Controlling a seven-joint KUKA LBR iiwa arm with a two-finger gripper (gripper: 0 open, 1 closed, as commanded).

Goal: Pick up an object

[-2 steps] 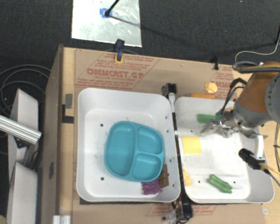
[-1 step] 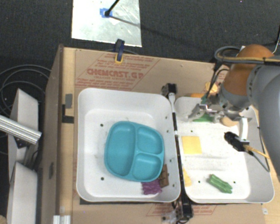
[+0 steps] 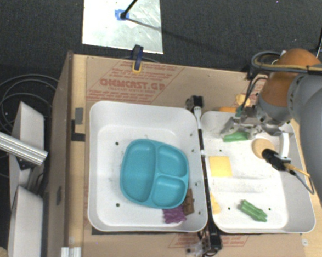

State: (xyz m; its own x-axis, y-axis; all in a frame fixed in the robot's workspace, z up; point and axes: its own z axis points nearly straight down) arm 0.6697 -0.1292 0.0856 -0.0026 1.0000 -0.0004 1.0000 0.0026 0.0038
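Two bins on the counter, with the tool low over the right one: the reach-in step of a pick.

Left to right: the left bin (image 3: 102, 148) holds a teal plate (image 3: 155, 173) with a purple scrap (image 3: 172, 215) at its lower edge; the right bin (image 3: 303, 215) holds a yellow square (image 3: 220, 167) at centre, a green pod (image 3: 253, 210) lower down, and a green piece (image 3: 236, 137) at upper centre. The tool (image 3: 243, 125) sits just over that green piece; whether it is wide or narrow I cannot tell. Nothing looks lifted yet. Next, I judge, it must close squarely on the piece and rise straight.
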